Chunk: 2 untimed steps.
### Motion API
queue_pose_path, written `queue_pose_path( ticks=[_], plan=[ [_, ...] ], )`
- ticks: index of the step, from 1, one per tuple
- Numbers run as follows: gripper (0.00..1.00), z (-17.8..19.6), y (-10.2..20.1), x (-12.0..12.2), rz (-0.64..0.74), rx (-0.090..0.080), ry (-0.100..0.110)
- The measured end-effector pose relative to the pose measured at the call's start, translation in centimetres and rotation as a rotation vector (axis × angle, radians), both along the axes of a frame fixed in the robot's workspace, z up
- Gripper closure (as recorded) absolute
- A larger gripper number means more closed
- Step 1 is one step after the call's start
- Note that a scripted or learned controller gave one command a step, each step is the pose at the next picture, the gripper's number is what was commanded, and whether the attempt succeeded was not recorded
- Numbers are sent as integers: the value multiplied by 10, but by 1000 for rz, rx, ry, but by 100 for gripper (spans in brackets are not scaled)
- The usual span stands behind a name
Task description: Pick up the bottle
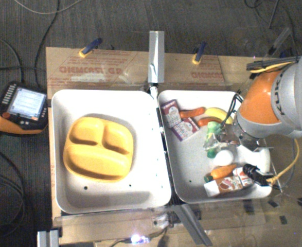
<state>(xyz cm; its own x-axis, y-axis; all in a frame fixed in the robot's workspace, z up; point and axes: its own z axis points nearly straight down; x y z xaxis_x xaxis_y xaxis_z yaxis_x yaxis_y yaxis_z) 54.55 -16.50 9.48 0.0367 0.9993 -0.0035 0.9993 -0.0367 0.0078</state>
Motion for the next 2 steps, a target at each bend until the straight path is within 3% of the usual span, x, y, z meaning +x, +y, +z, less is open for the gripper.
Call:
queue_pose_path(
  ticks=[1,2],
  plan=[
    [0,0,0,0,0,0,0],
    [100,4,1,-1,0,3,11]
  ],
)
